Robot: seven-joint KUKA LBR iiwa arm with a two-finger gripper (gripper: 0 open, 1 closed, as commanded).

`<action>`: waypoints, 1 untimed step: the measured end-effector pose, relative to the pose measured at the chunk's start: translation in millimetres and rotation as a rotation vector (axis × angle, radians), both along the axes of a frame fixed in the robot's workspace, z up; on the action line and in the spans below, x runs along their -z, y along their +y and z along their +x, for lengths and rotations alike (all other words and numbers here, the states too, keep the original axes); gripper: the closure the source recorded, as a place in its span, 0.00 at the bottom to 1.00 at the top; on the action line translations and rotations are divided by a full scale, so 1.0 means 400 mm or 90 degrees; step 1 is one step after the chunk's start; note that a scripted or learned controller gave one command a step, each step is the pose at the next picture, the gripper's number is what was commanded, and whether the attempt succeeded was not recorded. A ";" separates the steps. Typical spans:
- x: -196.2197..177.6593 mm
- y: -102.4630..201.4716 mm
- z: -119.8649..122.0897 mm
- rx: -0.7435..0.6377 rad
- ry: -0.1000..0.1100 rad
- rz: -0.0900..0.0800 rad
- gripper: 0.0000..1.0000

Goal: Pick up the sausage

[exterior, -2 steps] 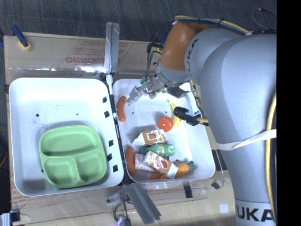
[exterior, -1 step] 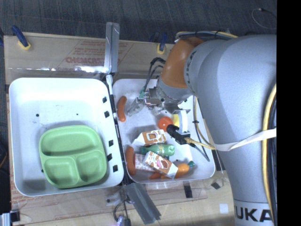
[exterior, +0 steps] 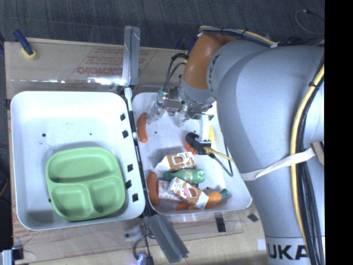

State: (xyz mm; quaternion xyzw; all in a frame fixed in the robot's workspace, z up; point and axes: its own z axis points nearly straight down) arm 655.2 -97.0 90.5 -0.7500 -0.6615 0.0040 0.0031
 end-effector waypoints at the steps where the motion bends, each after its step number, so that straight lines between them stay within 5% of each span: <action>1: -0.022 0.005 0.002 -0.004 0.002 0.001 1.00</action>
